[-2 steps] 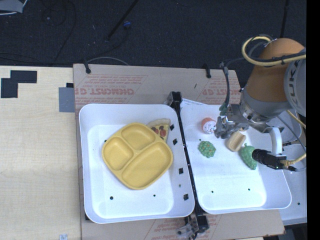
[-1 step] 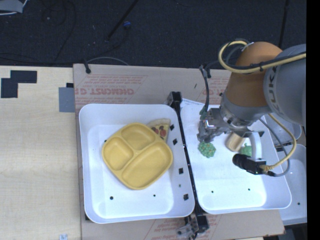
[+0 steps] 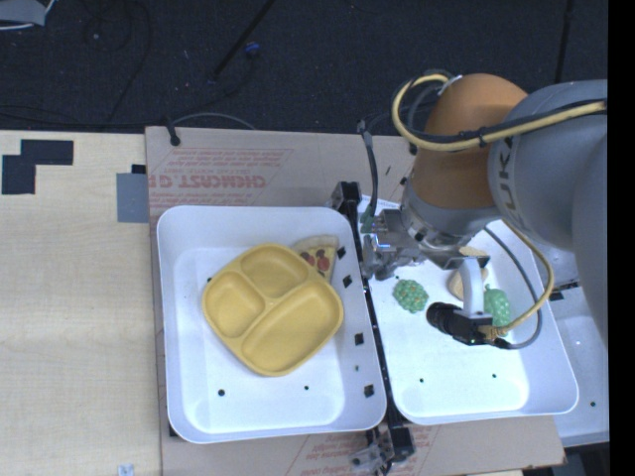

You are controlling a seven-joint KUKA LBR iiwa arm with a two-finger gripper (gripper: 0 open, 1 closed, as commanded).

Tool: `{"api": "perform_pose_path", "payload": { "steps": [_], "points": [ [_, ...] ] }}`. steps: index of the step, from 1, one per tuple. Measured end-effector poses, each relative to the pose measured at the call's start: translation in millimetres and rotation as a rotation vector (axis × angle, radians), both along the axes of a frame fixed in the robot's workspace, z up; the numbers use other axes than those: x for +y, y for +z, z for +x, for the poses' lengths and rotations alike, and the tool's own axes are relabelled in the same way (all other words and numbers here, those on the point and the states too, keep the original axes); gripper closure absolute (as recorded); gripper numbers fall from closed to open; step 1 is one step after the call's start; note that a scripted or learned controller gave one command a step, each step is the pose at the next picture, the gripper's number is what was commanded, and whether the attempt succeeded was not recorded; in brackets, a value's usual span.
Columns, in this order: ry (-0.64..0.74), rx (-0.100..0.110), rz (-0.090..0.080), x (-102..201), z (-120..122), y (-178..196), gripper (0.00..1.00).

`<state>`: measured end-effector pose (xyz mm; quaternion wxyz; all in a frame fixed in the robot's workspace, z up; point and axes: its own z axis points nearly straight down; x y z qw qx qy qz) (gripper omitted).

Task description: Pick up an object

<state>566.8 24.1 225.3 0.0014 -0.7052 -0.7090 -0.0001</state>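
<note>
My gripper (image 3: pixel 384 257) hangs low over the far left corner of the right bin (image 3: pixel 466 395), close to the divider between the bins. A small green knobbly object (image 3: pixel 409 294) lies on the bin floor just right of and below it, apart from it. A second green object (image 3: pixel 497 305) and a tan piece (image 3: pixel 456 284) lie further right, partly hidden by the arm's hardware. In the left bin (image 3: pixel 248 405) rests a yellow divided plate (image 3: pixel 273 308), with a pizza-slice toy (image 3: pixel 319 256) tucked behind its far edge.
The grey arm with its orange band (image 3: pixel 466 137) covers the far part of the right bin. The front half of the right bin floor is bare white. A cardboard sheet (image 3: pixel 228 172) lies under both bins.
</note>
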Motion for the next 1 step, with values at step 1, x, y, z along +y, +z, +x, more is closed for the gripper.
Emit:
{"api": "perform_pose_path", "payload": {
  "steps": [1],
  "points": [
    [-0.001,0.003,-0.002,48.3,-2.2,-8.0,1.0]
  ]
}}
